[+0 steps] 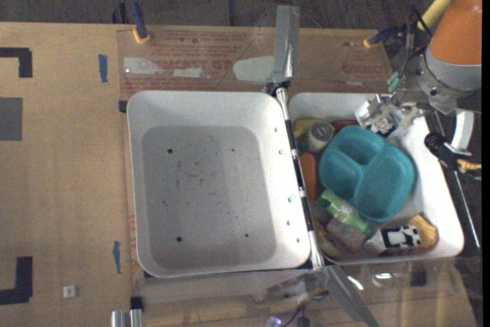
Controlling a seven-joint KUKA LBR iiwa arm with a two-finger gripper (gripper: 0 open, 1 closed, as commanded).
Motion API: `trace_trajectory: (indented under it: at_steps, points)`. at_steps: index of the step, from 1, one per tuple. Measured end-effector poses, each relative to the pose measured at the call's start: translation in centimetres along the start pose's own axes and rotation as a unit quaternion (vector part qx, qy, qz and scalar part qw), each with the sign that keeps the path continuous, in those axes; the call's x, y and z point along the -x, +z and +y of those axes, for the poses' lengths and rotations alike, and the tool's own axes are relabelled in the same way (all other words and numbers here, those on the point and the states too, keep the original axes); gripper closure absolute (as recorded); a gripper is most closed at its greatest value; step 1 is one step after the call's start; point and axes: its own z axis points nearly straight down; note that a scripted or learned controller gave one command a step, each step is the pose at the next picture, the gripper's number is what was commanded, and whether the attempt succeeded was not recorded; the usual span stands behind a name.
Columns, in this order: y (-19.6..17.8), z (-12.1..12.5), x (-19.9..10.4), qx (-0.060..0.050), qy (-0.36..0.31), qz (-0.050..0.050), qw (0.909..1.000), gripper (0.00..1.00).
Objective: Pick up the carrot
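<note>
Black-and-white toy (401,238): at the near edge of the right bin (452,230), below the teal tray, next to a brownish rounded item (426,230).
Green packet (342,210): pressed against the teal tray's near-left edge, on top of greyish clutter.
Teal tray (367,172): two-compartment dish, upside-up, tilted, in the middle of the right bin; landmark for the rest.
Carrot (308,172): orange, lying lengthwise along the right bin's left wall, just left of the teal tray, partly tucked under its rim.
Grey-lidded jar (319,134): beyond the carrot, touching the teal tray's far-left edge, with something yellow beside it, perhaps a banana.
Left bin (153,115): white, speckled floor, left of the teal tray across the divider.
Gripper (380,119): over the right bin's far corner, just beyond the teal tray, well apart from the carrot; finger state impossible to tell, nothing seen held.
</note>
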Motion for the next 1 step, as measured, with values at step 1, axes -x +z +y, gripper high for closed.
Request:
trace_trajectory:
  at_steps: [1]
  points:
    - [6.45, 1.30, -4.91, 0.007, 0.039, -0.003, 0.9992, 0.00]
